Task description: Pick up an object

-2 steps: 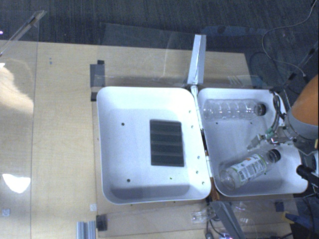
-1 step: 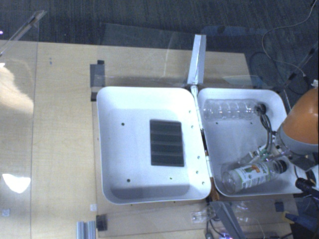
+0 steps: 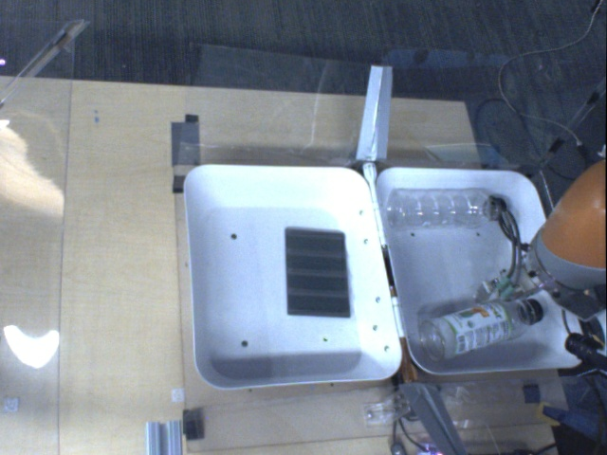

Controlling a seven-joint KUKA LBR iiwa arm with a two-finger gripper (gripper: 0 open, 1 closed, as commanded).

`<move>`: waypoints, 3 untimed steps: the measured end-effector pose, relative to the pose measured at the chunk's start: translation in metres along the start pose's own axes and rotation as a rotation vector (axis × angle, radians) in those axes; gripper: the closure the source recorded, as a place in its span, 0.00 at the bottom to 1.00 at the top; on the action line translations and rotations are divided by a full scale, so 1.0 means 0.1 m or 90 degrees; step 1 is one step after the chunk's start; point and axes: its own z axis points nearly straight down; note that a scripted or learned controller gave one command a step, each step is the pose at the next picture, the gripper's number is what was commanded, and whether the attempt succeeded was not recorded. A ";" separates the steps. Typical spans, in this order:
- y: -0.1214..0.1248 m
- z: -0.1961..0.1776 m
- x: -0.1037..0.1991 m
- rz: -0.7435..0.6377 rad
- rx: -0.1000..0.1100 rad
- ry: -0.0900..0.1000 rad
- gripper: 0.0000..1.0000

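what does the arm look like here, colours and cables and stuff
At the right edge of the camera view, the arm shows a rounded orange band with a grey section below it. Thin black cables loop down from it over the right bin, and small green and white wiring bunches near the wrist end. No markings are legible.

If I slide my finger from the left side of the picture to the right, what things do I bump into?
Left white bin → dark ribbed rectangular pad inside it → right white bin → clear plastic bottle with green-and-white label lying on its side → grey arm with orange band.
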 end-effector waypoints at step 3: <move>0.55 0.14 -0.13 0.113 0.007 0.003 0.00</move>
